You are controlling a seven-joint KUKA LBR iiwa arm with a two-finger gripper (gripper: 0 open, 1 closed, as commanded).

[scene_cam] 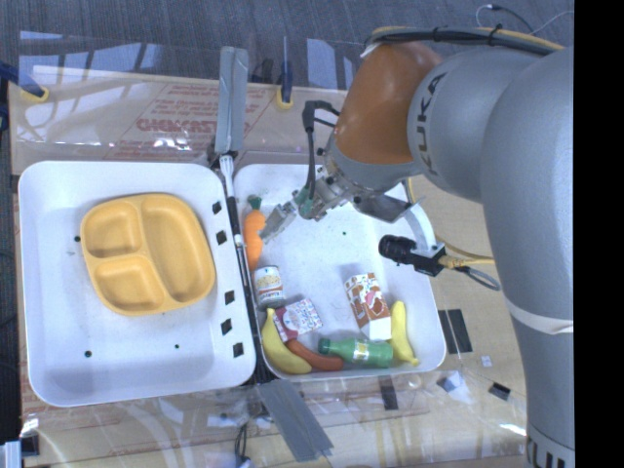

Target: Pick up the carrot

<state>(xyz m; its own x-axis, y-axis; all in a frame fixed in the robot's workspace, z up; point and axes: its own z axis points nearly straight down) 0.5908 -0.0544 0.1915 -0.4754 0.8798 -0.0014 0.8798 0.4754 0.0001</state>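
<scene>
Smooth, tapered orange carrot (253,236) lies against the right bin's (421,351) left wall, green top pointing away. Gripper (284,218) hangs just beside it, fingers spread apart, nothing between them. One glossy yellow three-compartment plate (146,253) in the left bin (49,359). Two curved yellow bananas (277,351), one green bottle (357,351), one small jar (269,286).

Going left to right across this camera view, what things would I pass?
Yellow divided plate → carrot → gripper → small carton → grey arm with its orange band.
</scene>
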